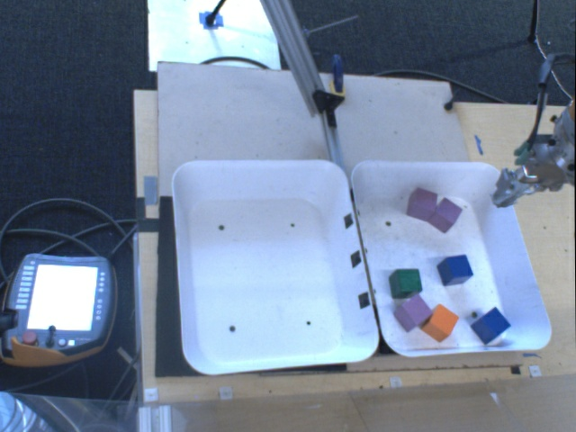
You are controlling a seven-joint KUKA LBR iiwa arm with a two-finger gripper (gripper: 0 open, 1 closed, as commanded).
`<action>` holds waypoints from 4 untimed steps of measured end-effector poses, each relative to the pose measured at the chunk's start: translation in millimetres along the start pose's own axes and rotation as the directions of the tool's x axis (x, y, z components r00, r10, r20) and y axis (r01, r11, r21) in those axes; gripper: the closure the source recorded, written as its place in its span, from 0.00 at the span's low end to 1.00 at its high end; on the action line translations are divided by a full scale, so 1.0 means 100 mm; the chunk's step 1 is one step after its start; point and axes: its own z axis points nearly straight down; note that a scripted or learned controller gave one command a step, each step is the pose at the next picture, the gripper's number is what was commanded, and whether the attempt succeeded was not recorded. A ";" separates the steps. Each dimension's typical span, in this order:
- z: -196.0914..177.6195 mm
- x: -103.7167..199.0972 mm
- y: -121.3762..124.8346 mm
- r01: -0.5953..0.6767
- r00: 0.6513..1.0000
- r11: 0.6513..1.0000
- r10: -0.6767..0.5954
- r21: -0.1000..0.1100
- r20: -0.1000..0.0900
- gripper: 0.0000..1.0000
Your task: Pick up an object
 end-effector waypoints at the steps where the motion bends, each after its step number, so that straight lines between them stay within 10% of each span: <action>1: -0.06 0.55 -0.03 0.005 1.000 1.000 -0.005 0.004 -0.003 1.00; 4: 0.14 1.95 -0.03 0.006 1.000 1.000 -0.006 0.006 -0.004 1.00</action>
